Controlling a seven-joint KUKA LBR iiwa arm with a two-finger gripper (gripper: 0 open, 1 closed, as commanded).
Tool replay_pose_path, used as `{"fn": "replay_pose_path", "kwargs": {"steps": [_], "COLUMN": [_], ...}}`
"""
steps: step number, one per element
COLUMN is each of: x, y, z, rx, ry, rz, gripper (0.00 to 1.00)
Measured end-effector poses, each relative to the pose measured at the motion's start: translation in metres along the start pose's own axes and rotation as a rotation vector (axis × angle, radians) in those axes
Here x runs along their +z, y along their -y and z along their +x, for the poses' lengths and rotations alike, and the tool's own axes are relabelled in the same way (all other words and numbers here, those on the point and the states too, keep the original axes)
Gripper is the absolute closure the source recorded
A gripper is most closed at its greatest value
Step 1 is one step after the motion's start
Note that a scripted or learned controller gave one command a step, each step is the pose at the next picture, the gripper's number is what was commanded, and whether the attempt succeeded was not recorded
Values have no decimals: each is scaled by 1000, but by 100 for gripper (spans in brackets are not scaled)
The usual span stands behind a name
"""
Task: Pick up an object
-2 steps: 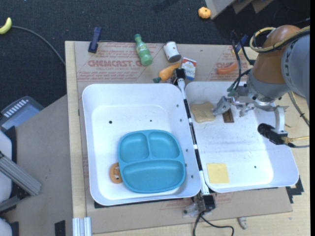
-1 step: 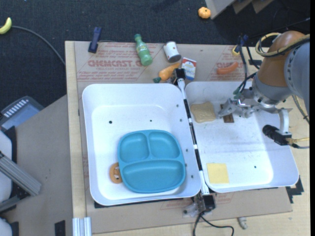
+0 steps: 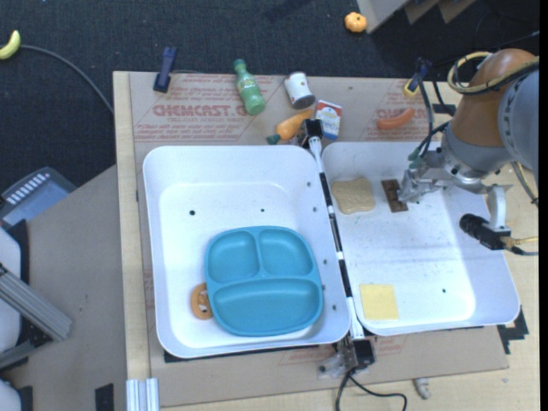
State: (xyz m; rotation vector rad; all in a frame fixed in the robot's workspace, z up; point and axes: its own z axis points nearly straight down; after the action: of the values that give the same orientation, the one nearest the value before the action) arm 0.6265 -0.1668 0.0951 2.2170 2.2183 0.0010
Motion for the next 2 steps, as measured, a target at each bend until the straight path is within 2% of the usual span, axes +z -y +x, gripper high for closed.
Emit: {"fn": "replay_pose_path", "kwargs": {"steps": [1, 2], "x": [11, -109], "y": [72, 72], "z": [-46, -32], "rx": [2, 0], "ry": [-3, -1], "rz": [6, 1], "gripper": [100, 100]}}
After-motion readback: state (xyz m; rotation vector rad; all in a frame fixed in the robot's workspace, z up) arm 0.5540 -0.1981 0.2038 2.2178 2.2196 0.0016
